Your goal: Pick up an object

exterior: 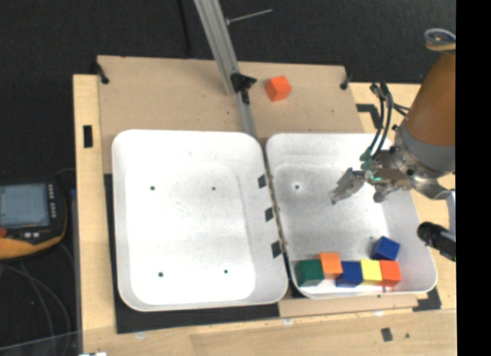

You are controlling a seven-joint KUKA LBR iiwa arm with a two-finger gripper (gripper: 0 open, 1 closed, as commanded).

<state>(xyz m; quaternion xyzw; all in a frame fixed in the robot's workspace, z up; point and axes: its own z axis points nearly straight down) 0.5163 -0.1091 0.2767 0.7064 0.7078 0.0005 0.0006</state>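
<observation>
Your two-finger gripper (359, 186) hangs with fingers spread wide, holding nothing, over the right white bin (307, 155). Small coloured cubes (349, 270) line its near wall, well apart from it.

The two white bins look like smooth plastic; the left bin (192, 216) is a bit dull with grey speckles, and the right bin (322, 193) next to it looks the same. The table (176, 93) under them looks like pale, matt wood board. Behind the bins a shiny metal rail (219, 32) leans. The small blocks (349, 270) in the right bin look smooth and bright. The arm's orange band (437, 101) looks glossy.
</observation>
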